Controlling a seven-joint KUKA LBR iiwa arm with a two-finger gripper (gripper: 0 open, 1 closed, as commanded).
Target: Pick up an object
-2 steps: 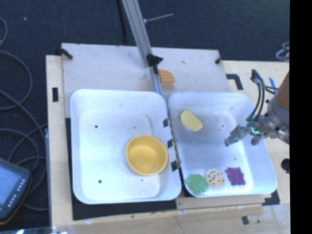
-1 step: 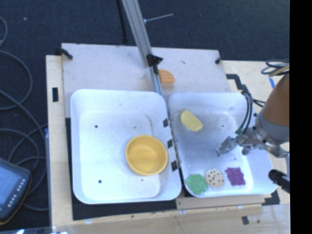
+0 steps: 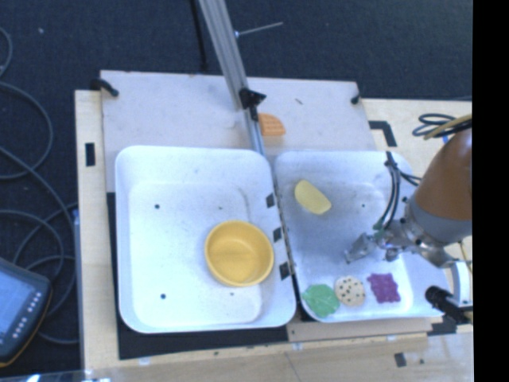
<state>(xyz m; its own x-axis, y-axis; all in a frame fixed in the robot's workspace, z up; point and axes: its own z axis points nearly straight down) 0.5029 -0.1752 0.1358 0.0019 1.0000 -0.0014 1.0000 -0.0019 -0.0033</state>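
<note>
The surface carries two shallow white bins side by side: the left bin holds a yellow bowl standing upright toward its 4 o'clock corner, and the right bin holds the smaller things. The arm comes in from 3 o'clock, and its pincer hangs low over the middle of the right bin; how far it is parted I cannot tell, and nothing shows in its grip. Any item would serve the task (none is named), and the nearest candidates lie in a row along the bin's 6 o'clock wall: a green piece, a round speckled cookie and a purple cluster, each close beside the next. A yellow wedge lies apart toward 11 o'clock, its long axis running from 10 to 4 o'clock. My worry is the row: the pieces look flat and sit so close to each other and to the wall that a descent could nudge a neighbour or close on nothing. The wedge, standing clear, looks the safer pick if the pincer closes across its short side.
</note>
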